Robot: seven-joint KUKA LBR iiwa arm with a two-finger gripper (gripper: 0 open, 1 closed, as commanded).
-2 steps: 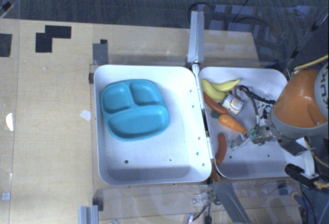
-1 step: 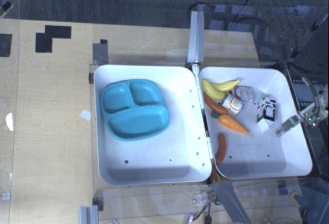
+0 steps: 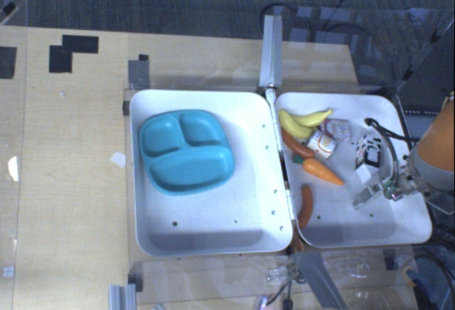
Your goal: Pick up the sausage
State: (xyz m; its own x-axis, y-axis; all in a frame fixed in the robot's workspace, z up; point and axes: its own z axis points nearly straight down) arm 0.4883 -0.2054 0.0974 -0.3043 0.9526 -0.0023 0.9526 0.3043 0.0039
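A grey arm with an orange band is reaching in from the right of the frame, its gripper (image 3: 375,184) hanging low over the right side of the right bin (image 3: 409,230), well apart from the sausage (image 3: 306,205). The gripper's state is not readable from this angle: the metal parts and cables at its tip are blurring together, so how far it is open cannot be told, and nothing is showing in its hold. The sausage is lying at the lower left of that bin, close along the wall that divides the two bins, running roughly up and down the frame. A carrot (image 3: 323,171) is sitting just above and to the right of it, with a second reddish piece (image 3: 297,147), possibly another sausage, a banana (image 3: 304,121) and a small jar (image 3: 323,143) clustering toward the bin's upper left. The left bin (image 3: 213,230) is carrying a blue tray (image 3: 186,151). The pick appears to be at its start: the sausage is resting on the bin floor, not yet grasped, and the gripper is needing to travel left across the bin, descend and close before any lift.
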